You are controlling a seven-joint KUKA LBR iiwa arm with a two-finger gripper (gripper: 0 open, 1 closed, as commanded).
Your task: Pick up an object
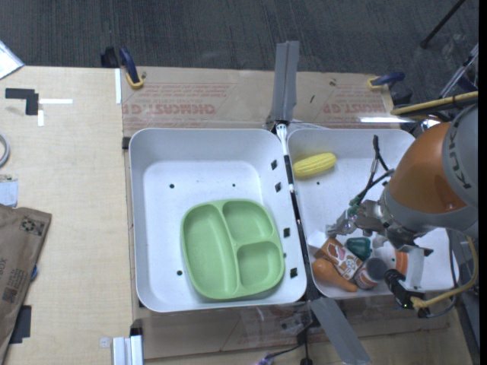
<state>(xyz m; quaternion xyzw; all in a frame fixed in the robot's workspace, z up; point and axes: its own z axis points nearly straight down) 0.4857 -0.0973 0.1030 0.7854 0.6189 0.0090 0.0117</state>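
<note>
Gripper (351, 223): low in the right bin (335, 196), lower right of frame; finger state cannot be told.
Nearest objects: cluttered packet (344, 258) directly below it.
Corn cob (314, 165): up-left, long axis roughly left-right, apparently well apart.

Cardboard sheet (228, 97) behind bins, blue clamps (131, 71) at corners, brown paper bag (19, 257) far left
</note>
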